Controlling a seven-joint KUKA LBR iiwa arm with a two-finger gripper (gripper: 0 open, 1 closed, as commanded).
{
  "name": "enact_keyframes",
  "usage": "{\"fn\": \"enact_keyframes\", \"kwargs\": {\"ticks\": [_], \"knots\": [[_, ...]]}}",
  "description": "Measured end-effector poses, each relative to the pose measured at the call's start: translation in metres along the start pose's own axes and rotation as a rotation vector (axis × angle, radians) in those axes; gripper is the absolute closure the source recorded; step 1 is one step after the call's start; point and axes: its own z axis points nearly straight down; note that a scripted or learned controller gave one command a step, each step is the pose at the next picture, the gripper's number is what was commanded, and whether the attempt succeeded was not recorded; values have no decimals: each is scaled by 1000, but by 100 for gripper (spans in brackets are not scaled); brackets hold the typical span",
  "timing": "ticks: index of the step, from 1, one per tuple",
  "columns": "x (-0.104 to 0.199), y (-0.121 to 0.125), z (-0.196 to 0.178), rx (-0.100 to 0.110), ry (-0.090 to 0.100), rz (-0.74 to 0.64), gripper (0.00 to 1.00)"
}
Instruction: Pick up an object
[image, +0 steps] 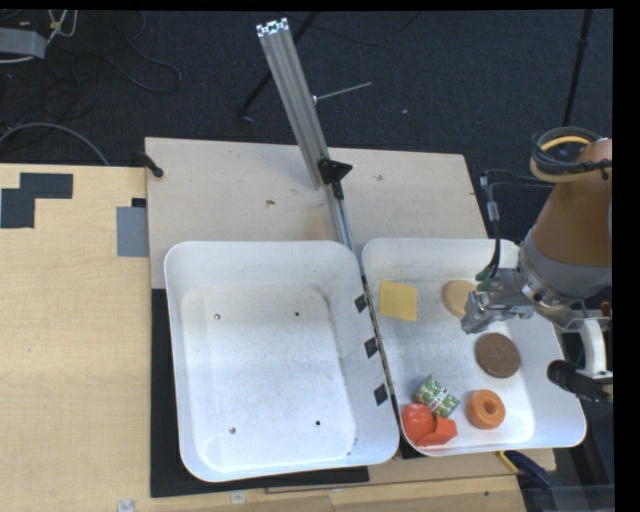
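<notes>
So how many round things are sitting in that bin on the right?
3: a tan disc beside the gripper, a brown disc just below it, and an orange ring near the front edge. The arm could hide another.
</notes>
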Motion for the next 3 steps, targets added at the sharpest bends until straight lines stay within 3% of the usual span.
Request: {"fn": "enact_keyframes", "kwargs": {"ticks": [1,3], "knots": [[-1,1,-45,0,0,1,100],[115,0,-19,7,3,-4,100]]}}
